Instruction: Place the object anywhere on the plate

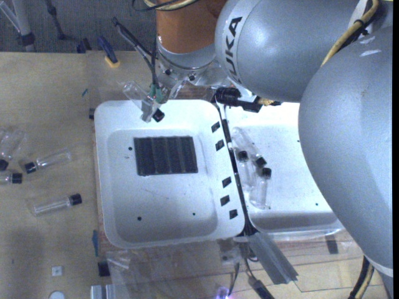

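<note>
A dark ridged plate (166, 155) lies flat in the left bin (118, 223), toward its back half. My gripper (151, 108) hangs over the back rim of that bin, just behind the plate's left end. A clear vial with a black cap (157, 113) sits slanted between its fingers, the clear end poking up and to the left. The gripper is shut on this vial. The arm's orange band and grey body hide the back right of the scene.
Several more clear vials with black caps (254, 159) lie in the right bin (293, 213), near its left wall. Loose vials (56, 203) are scattered on the bench left of the bins. Black tabs line the divide between the bins (225, 182).
</note>
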### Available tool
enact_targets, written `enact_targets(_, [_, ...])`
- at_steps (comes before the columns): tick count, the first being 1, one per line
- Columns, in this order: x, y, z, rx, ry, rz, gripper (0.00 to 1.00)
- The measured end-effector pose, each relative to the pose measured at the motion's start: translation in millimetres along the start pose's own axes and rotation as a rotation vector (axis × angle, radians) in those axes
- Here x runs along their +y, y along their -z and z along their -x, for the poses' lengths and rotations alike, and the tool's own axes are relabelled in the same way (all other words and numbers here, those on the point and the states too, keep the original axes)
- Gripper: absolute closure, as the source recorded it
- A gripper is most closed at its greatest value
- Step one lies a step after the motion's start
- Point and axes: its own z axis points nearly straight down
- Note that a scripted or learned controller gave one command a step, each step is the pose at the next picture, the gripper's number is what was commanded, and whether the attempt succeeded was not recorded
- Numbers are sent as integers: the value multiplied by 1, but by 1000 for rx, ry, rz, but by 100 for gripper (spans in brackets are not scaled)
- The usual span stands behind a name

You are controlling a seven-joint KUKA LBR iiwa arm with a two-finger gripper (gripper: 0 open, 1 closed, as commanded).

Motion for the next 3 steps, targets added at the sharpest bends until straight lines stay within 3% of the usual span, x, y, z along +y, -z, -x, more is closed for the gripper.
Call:
enact_targets(1, [-43, 35, -48, 0, 114, 0, 100])
enact_targets(2, [-15, 120, -6, -4, -292, 5, 100])
enact_targets(3, [-40, 80, -40, 0, -776, -3, 100])
